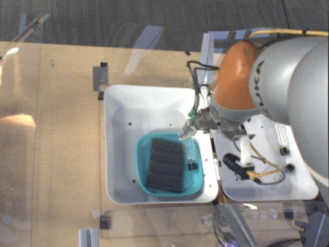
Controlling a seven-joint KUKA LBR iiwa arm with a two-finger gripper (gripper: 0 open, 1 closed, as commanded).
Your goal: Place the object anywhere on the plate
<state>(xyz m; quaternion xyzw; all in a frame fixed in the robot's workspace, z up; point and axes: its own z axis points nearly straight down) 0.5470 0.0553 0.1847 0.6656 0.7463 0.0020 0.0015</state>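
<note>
On the teal plate (143, 161) in the left bin (117, 138) lies the dark ribbed block (166, 164), which looks light and a bit soft, best pinched across its long sides, with the claw (191, 135) just beside it, apart or together I cannot tell

A robotics lab: an industrial arm (277, 76) works over two white bins (121, 138) on a wooden bench (51, 153), with grey carpet (128, 9) beyond.
</note>
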